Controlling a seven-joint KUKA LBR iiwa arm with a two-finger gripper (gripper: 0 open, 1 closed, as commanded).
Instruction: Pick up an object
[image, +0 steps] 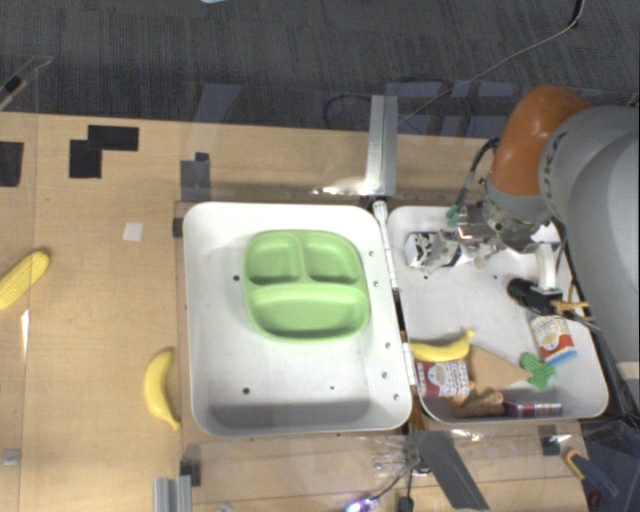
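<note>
While the claw (428, 250) hangs low over the far left corner of the right bin (470, 300), its glinting metal parts blur together, and I cannot tell whether it is open or closed.

The loose objects all lie on the near side of the claw, none touching it. Closest is a banana (441, 349), yellow and gently curved. It lies straight toward the camera from the claw, against the bin's left wall. Just beyond the banana, further from the claw, sits a packet (443, 379) with a dark red label and pale print. Beside the packet, away from the wall, lies a flat tan-brown piece (492, 385), possibly cardboard. A thin dark stick (532, 408) with a reddish stretch lies along the near wall.

Toward the arm's side and nearer the camera than the claw are a small green plastic piece (537, 371) and a little white carton (553, 338) with red and blue patches.

On the claw's other side, across the divider, the left bin (215, 300) holds a light green divided plate (303, 282).
</note>
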